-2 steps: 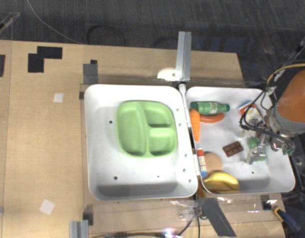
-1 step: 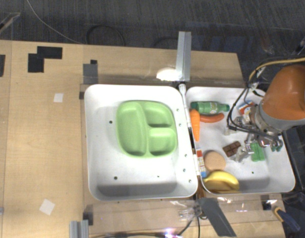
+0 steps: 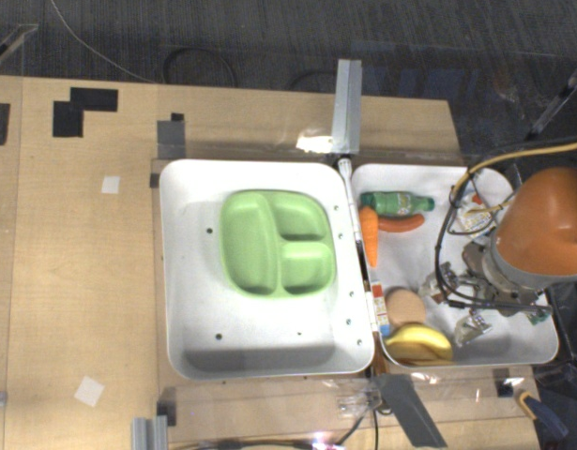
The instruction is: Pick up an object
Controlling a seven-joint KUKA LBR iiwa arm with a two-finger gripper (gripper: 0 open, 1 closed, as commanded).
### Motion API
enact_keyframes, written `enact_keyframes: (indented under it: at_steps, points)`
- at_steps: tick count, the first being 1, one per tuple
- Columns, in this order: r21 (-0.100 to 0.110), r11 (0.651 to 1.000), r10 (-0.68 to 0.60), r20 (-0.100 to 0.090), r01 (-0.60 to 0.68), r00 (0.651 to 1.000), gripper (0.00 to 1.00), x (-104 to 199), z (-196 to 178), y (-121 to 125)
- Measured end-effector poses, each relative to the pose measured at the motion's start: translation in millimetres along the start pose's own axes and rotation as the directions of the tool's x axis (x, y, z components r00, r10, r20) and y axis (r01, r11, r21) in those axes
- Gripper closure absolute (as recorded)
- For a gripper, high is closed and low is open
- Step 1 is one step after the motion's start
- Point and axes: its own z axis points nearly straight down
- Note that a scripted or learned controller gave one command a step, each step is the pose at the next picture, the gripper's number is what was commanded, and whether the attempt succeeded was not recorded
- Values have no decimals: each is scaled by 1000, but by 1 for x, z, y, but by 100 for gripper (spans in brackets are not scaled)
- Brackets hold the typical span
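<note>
**Arm low over the right bin, claw state not readable**

You see the wooden worktop (image 3: 72, 279) with two white bins side by side. The left bin (image 3: 189, 345) carries a green divided tray (image 3: 274, 242), which lies a little above the middle of the bin.

The right bin (image 3: 527, 350) carries the small things. Along its left wall stands an orange carrot (image 3: 368, 232), lengthwise. At the top lies a green bottle (image 3: 393, 202) on its side, and just below it, touching or nearly touching, a red-orange long piece (image 3: 402, 223). In the lower left corner you find a yellow banana (image 3: 419, 342), and just above it a round tan object (image 3: 405, 303) that touches it or almost does.

The arm comes from the right, and its orange band (image 3: 549, 223) covers the right part of this bin. The claw (image 3: 466, 303) hangs under it among cables, near the tan object and the banana. You cannot tell from this view whether the claw is wide or narrow, and nothing is seen between it.
</note>
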Motion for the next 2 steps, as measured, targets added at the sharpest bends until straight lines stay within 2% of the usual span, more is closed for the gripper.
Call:
enact_keyframes:
  at_steps: [1,2]
  points:
    - [-4,999,-53,-4,53,999,0,-31,1,-15]
    - [-9,921,-390,-2,390,921,0,-95,5,-56]
